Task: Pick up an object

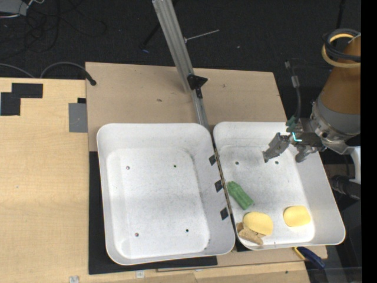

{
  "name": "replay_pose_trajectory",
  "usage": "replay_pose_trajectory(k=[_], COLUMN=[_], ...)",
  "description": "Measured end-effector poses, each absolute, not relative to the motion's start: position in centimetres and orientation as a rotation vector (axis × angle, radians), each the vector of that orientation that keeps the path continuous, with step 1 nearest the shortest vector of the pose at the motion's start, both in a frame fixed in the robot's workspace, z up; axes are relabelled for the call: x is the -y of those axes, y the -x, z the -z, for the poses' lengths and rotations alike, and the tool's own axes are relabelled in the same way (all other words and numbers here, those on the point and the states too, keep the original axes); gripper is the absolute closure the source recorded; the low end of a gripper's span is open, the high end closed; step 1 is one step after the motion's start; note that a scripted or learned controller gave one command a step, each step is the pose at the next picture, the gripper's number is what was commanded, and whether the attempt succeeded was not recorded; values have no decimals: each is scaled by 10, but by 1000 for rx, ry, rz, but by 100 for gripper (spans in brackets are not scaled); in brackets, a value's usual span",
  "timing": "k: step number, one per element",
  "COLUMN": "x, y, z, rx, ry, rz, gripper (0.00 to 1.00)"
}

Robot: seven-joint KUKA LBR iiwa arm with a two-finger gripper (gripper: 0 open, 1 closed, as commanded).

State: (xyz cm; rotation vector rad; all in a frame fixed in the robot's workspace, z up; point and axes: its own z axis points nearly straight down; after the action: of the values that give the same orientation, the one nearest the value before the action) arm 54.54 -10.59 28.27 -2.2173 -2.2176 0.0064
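Note:
The right bin (pixel 330 217) holds a green oblong object (pixel 240 194) near its left wall. A round yellow object (pixel 258 223) and a second yellow object (pixel 297 216) sit by the front edge. A small tan piece (pixel 251 236) lies against the first yellow one. My gripper (pixel 288 148) hangs over the back right part of this bin, well behind and above the objects. Its fingers (pixel 273 148) are spread, with nothing between them.
The left bin (pixel 112 158) sits beside the right one, split from it by a divider with black clips (pixel 218 185). A slanted metal rail (pixel 177 46) rises behind the bins. The arm's grey and orange body (pixel 343 93) stands at the right.

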Motion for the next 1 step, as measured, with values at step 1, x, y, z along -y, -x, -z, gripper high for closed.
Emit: replay_pose_trajectory(k=[1], x=[107], y=[-546], z=[-284], rx=[2216], ry=[2223], rz=[-2], gripper=[0])
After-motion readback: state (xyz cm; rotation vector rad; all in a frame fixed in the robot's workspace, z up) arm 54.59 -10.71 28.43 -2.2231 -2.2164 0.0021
